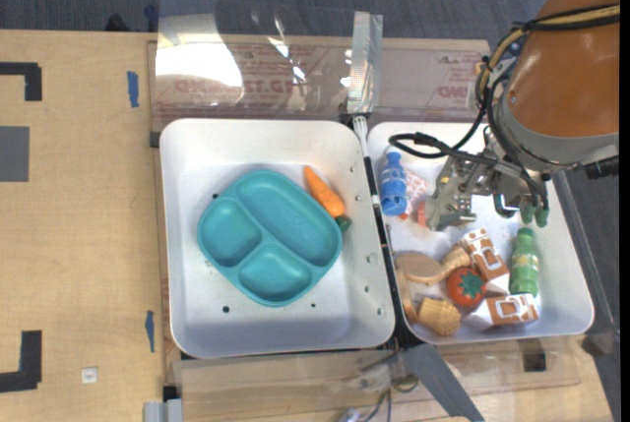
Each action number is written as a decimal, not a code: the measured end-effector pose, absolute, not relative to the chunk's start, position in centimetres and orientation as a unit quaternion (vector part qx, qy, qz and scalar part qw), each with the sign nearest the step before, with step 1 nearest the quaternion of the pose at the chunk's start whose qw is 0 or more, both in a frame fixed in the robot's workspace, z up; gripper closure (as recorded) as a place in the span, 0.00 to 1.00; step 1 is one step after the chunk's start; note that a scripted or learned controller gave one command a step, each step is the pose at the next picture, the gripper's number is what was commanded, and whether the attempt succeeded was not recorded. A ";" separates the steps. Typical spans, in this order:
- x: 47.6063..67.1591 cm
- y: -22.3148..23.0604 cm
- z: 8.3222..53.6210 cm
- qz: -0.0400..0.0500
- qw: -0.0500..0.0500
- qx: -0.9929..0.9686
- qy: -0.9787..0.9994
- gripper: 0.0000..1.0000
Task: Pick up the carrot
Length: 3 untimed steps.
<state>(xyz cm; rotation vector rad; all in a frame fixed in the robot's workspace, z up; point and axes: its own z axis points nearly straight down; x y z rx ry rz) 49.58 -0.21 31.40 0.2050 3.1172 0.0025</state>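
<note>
Carrot (325, 192): lies in the left bin (187, 150), touching the upper right rim of the teal plate (268, 235).
Claw (455, 210): over the right bin (576, 297), beside the blue bottle (393, 182); open or closed, I cannot tell.

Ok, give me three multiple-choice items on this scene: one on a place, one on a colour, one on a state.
1. Where is the carrot?
A. in the left bin, at the plate's edge
B. in the right bin
C. on the bench

2. What colour is the plate?
A. red
B. teal
C. yellow

3. Where is the gripper?
A. over the right bin
B. over the plate
C. over the bench

Answers: 1 A, it lies beside the plate's upper right rim; 2 B, the divided plate is teal; 3 A, it hangs among the toys in the right bin.
</note>
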 end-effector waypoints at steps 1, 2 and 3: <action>48.2 -3.5 41.2 0.000 0.008 0.102 0.995 1.00; 48.1 -12.7 43.4 -0.002 0.006 0.046 0.999 1.00; 47.9 -20.5 40.1 -0.001 0.000 0.064 0.998 1.00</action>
